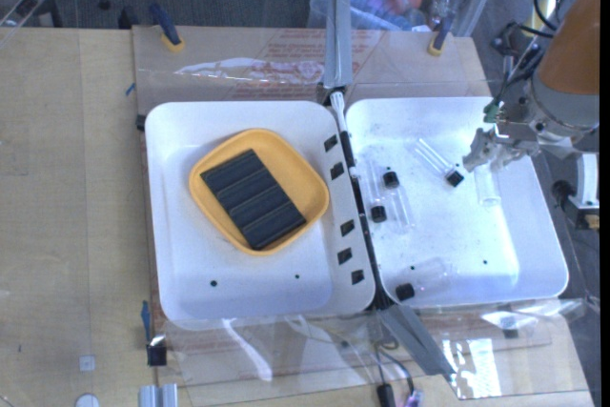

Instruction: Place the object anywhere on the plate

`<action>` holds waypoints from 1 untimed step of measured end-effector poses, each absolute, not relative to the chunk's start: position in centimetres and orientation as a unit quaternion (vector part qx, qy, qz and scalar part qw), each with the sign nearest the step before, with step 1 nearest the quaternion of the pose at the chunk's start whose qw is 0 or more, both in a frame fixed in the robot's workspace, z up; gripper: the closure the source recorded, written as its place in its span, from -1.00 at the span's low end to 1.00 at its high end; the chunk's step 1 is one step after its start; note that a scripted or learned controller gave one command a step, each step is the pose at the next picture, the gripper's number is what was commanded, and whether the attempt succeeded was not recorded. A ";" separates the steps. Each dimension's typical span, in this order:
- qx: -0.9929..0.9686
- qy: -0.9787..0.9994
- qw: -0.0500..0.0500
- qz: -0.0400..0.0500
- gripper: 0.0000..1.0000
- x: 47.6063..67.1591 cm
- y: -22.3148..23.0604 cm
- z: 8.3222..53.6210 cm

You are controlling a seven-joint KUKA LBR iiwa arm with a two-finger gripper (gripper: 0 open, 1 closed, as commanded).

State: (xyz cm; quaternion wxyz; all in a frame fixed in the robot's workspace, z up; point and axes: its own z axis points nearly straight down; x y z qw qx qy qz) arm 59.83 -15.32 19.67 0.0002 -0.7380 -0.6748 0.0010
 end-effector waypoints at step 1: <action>-0.738 -0.675 0.000 0.001 -1.00 59.8 -15.3 19.7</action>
